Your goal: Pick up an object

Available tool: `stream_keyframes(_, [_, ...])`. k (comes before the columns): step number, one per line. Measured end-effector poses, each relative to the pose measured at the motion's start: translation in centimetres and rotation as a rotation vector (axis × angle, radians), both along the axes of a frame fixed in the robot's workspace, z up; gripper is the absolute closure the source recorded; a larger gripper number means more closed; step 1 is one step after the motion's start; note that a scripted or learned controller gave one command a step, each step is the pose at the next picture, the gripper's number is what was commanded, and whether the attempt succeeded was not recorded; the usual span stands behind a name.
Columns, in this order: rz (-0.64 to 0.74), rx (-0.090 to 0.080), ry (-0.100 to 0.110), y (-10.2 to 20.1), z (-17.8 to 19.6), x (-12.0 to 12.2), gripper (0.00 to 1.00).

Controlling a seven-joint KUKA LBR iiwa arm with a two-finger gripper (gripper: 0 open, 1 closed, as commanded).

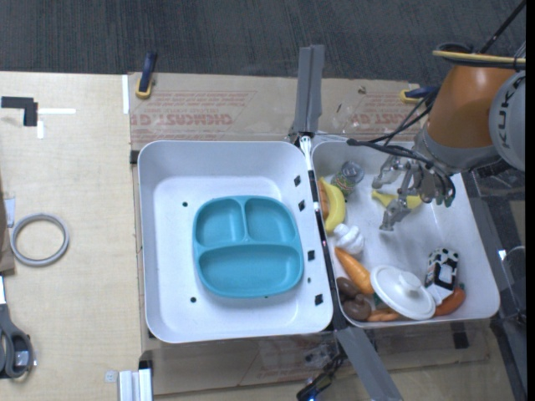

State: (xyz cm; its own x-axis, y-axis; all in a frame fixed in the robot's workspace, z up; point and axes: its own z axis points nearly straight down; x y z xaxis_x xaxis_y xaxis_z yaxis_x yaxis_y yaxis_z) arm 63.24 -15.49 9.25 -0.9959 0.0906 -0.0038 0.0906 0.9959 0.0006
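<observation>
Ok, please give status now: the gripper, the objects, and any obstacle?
Gripper low inside right bin, fingers open, nothing between them. Banana, carrot, white lid lying loose. Nothing blocking.

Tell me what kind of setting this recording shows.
Probably a robotics lab bench for grasping trials, not a kitchen: two white bins on cardboard, toy food such as a banana and carrot, and a roll of tape on the bench.
</observation>
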Motion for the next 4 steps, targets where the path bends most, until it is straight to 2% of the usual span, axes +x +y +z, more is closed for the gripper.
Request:
stream_keyframes(1, [-0.093,-0.001,-0.002,-6.8,0.0,0.6,0.0])
stream_keyframes(2, [-0.15,0.0,0.0,-0.2,0.0,-0.1,0.0])
stream_keyframes(3, [-0.147,-0.001,-0.004,-0.1,1.0,0.1,1.0])
stream_keyframes(4, [-0.292,0.0,0.0,5.3,11.8,-0.4,1.0])
